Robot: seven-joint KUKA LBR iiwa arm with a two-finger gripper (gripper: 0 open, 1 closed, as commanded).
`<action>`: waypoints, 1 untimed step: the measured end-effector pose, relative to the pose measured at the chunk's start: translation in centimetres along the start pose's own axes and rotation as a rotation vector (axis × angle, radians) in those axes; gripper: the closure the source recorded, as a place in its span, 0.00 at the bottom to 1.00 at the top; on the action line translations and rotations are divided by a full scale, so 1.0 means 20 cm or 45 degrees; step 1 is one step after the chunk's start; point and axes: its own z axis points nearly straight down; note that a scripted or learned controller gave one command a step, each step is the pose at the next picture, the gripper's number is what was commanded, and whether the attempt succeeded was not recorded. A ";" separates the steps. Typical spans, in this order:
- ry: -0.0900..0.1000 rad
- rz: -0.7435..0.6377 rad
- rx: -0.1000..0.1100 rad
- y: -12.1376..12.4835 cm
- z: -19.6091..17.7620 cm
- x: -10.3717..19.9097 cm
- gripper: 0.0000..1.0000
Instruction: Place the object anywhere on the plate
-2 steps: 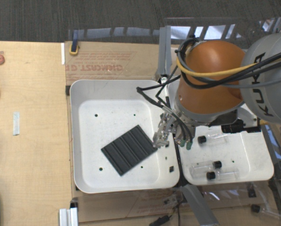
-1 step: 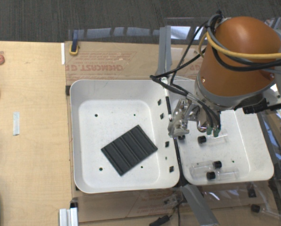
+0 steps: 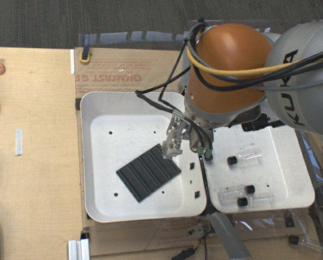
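While hand (image 3: 173,143) hovers by plate (image 3: 148,173), vials (image 3: 244,158) lie apart

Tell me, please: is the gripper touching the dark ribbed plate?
Cannot tell. In the camera view the gripper overlaps the upper right corner of the plate, but the slanted angle shows neither contact nor a gap.

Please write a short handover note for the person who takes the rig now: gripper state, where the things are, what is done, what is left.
Gripper: low over the left bin, at the upper right corner of the dark ridged plate. I cannot tell if it holds anything.
Plate: lies flat in the left bin, turned at an angle.
Right bin: three clear vials with black caps.
Done: nothing lies on the plate yet.
Left: put an object on the plate.
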 end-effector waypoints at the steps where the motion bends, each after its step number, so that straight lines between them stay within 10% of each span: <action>1: -0.003 -0.073 -0.001 -0.10 -0.02 -0.18 1.00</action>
